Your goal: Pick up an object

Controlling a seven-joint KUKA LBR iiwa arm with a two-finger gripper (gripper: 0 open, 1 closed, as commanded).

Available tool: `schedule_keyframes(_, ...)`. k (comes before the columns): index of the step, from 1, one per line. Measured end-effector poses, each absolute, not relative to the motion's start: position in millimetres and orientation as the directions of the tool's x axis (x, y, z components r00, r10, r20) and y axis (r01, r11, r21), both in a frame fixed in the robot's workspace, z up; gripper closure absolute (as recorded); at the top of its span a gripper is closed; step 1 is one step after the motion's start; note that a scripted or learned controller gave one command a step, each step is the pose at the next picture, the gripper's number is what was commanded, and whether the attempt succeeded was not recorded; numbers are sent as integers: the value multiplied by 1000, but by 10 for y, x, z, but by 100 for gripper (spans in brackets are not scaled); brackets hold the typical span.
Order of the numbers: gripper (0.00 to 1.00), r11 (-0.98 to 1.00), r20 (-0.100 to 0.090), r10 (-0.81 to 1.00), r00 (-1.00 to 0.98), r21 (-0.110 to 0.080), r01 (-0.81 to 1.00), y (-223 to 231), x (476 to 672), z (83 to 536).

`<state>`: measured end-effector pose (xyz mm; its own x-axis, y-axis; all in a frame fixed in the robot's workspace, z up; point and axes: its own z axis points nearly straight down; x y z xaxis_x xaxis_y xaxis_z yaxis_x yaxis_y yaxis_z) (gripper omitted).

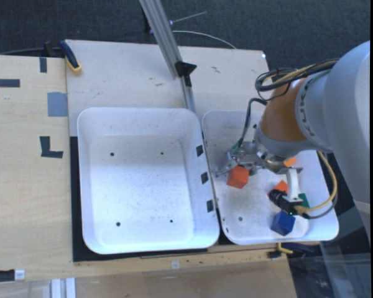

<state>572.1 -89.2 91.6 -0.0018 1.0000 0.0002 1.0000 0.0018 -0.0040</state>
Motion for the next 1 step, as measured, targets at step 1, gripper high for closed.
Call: schedule_keyframes(1, 0, -1, 1, 1000, 1, -8, 1000, -889, 5162, 912)
